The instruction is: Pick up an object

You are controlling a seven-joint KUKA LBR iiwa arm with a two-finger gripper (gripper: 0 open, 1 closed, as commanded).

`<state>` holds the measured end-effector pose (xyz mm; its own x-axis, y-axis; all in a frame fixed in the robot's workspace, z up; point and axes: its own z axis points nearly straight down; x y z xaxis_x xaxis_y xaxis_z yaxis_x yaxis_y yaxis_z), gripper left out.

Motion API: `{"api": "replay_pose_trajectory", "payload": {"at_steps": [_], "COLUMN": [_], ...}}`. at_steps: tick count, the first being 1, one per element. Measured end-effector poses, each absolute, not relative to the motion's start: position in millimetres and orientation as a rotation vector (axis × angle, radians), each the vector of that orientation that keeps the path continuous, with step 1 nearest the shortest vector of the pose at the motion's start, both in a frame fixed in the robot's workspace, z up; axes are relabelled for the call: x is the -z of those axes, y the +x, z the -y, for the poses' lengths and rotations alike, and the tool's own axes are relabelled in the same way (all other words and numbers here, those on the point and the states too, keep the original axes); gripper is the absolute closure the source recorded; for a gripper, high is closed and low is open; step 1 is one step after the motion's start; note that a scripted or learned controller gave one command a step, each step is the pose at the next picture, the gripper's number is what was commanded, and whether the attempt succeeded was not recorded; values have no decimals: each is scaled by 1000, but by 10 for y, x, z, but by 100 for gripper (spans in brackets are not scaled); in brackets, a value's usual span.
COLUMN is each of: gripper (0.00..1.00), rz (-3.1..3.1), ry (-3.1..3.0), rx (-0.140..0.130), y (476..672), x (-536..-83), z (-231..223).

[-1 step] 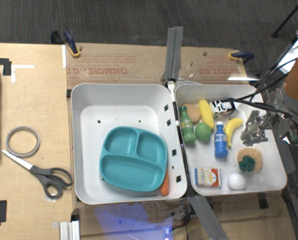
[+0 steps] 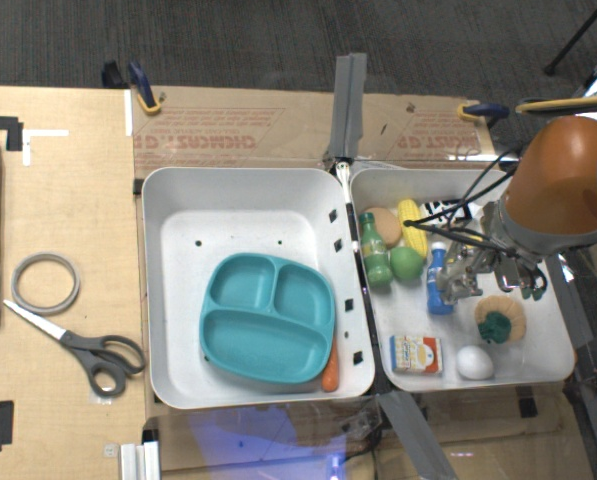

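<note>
- Gripper (image 2: 465, 278) low in the right bin (image 2: 548, 363), just beside one blue bottle (image 2: 438, 280); finger state: can't tell.
- Same bin: one corn cob (image 2: 410, 215), one green apple (image 2: 406, 263), one white egg (image 2: 474, 362), one small carton (image 2: 415, 354).
- Left bin (image 2: 168, 268): one teal divided plate (image 2: 269, 318), one carrot (image 2: 330, 370).

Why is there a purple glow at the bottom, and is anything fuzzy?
Camera view: a bluish-purple light glare spills below the left bin; the teal divided plate and scissors look sharp with soft shadows; the gripper over the right bin is a bit blurry.
</note>
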<state>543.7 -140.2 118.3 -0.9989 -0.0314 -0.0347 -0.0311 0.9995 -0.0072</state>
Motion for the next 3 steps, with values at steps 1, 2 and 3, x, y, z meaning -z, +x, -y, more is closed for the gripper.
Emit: {"api": "replay_pose_trajectory", "payload": {"at_steps": [1,2,3], "gripper": [0,0,0], "rz": [-3137,-3138,-3137], "ry": [105,126,65], "rx": [0,0,2], "y": [5328,5116,5720], "x": [-924,-920,-926], "z": [1056,952,989]}}
